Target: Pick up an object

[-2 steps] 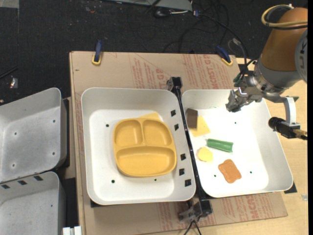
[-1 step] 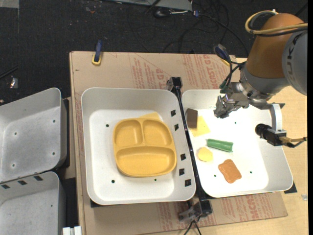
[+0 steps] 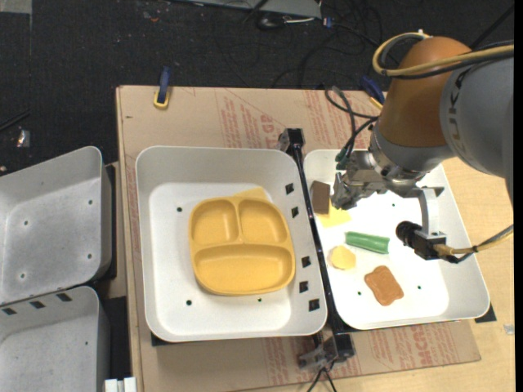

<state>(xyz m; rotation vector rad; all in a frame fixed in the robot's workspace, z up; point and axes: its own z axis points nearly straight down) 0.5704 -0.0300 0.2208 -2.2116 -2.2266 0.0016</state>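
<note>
Though near end effector (image 3: 341, 196), yellow piece (image 3: 333, 217) below

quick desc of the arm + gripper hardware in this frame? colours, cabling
The arm is grey with a bulbous orange band above the wrist. A pale cable loops over the band, and dark wires hang beside it. The gripper is a dark metal-and-black assembly.

The bench (image 3: 221, 109) bears two white bins side by side, left bin (image 3: 155, 219) and right bin (image 3: 458, 292).
</note>
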